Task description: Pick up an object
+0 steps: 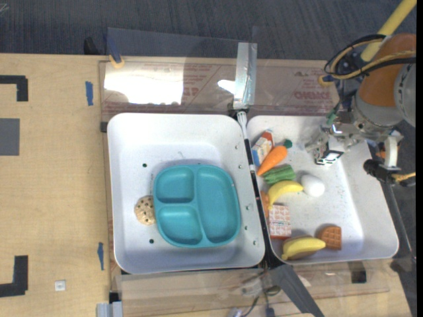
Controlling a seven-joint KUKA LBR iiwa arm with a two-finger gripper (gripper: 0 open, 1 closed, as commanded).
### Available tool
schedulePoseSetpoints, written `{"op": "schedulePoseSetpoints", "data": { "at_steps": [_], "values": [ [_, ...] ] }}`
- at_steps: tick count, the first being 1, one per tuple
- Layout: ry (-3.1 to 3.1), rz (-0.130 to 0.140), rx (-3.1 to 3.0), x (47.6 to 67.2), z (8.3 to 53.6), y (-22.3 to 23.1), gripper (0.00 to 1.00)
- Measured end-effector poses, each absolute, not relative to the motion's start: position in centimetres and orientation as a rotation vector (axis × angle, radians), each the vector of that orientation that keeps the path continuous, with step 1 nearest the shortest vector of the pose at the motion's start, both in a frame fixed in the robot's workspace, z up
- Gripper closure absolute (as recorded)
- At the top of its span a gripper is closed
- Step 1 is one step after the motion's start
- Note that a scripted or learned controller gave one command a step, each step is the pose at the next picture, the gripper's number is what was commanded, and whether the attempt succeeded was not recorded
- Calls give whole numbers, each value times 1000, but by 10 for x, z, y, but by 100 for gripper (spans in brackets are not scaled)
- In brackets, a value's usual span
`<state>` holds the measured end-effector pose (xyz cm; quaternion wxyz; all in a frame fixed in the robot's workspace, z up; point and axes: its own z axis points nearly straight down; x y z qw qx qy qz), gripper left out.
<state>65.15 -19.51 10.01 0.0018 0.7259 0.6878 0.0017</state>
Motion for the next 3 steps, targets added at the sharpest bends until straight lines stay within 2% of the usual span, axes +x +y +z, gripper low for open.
{"op": "schedulePoseSetpoints", "data": {
  "at_steps": [1, 2, 3],
  "values": [
    [2097, 14, 2345, 655, 88, -201, 0],
    [2091, 12, 2339, 655, 99, -204, 100],
    [2091, 14, 2335, 656, 110, -203, 100]
  ]
}}
